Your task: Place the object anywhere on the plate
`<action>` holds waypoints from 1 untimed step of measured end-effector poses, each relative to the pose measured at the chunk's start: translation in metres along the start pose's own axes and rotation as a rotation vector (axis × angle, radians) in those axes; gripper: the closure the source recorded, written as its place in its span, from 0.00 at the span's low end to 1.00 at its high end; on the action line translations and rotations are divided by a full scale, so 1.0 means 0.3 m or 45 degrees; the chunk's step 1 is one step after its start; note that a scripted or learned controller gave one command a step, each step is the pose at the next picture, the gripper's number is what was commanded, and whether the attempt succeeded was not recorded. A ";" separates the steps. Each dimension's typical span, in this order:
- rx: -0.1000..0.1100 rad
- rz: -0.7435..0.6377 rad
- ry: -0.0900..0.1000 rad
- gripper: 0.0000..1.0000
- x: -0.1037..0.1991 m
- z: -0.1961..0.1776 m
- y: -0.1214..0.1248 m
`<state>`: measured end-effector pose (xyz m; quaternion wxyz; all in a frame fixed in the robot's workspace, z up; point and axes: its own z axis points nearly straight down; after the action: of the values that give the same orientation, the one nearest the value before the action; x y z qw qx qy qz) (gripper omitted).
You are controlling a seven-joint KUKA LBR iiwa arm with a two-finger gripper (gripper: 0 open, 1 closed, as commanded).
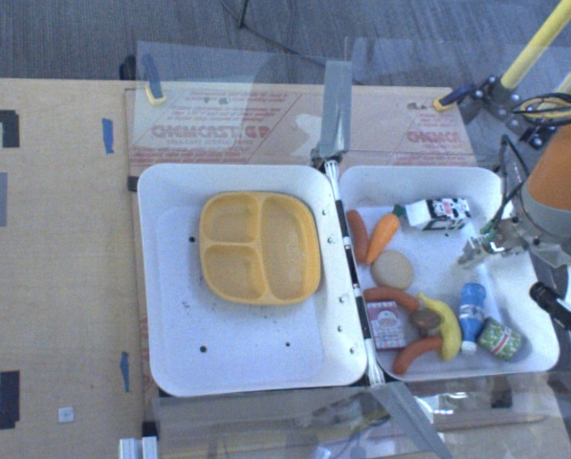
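the end effector (pixel 483 249) hangs over the right side of the right bin (pixel 362 182), at the tip of the grey arm (pixel 562 185) with its orange band, and its tip is too small and cluttered to tell whether it is open or closed; nothing can be made out between it. just left of and slightly above the end effector lies a small white and black carton (pixel 438 212) on its side. directly below the end effector stands a little bottle with a blue label (pixel 472 311), and beside that, further down and to the right, a green can (pixel 501 338) lies tilted near the bin's corner. to the left of the end effector sit a pale round potato-like piece (pixel 392 271), an orange carrot (pixel 383 237) and a red sausage (pixel 359 234) leaning close together. lower left of the end effector there is a yellow banana (pixel 447 325), a red and white packet (pixel 387 325), two more red sausages (pixel 392 297) (pixel 416 354) and a small dark brown lump (pixel 427 320) touching the banana. well to the left of the end effector, across the divider, the yellow plate (pixel 259 248) with three compartments rests in the left bin (pixel 256 361), with no object on it. both bins sit on the table (pixel 55 256), with clear plastic sheeting (pixel 228 122) behind them.
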<state>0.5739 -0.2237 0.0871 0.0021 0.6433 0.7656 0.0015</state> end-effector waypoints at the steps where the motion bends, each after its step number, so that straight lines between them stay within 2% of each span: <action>1: -0.005 0.005 -0.001 1.00 -0.007 -0.034 0.002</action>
<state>0.5747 -0.2256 0.0973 0.0039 0.6447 0.7644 0.0027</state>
